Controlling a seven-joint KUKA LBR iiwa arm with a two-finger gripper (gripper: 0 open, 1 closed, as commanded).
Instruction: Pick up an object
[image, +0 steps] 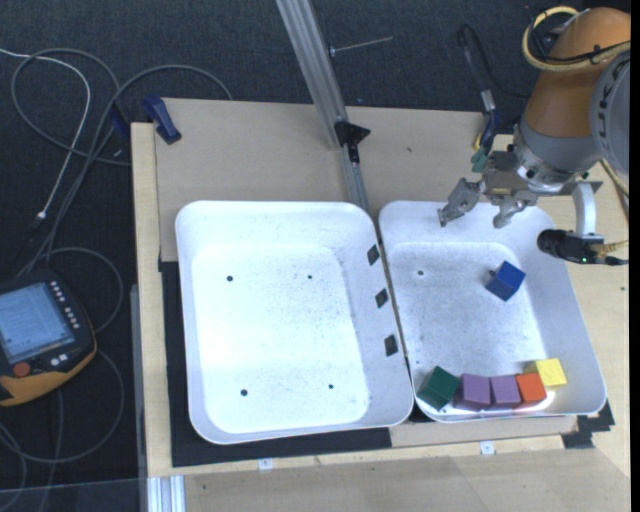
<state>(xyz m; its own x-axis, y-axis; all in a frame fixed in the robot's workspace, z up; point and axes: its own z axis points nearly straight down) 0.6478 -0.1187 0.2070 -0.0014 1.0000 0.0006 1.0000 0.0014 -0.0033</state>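
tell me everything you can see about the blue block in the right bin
The blue block is a small cube of solid, matte blue, with no markings visible. It sits turned at an angle to the bin's sides, resting on the speckled white floor of the right bin, in the far part toward the right wall. It lies alone; nothing touches it. The other blocks line up along the near edge, well apart from it. The gripper hangs above the bin's far rim, apart from the block.
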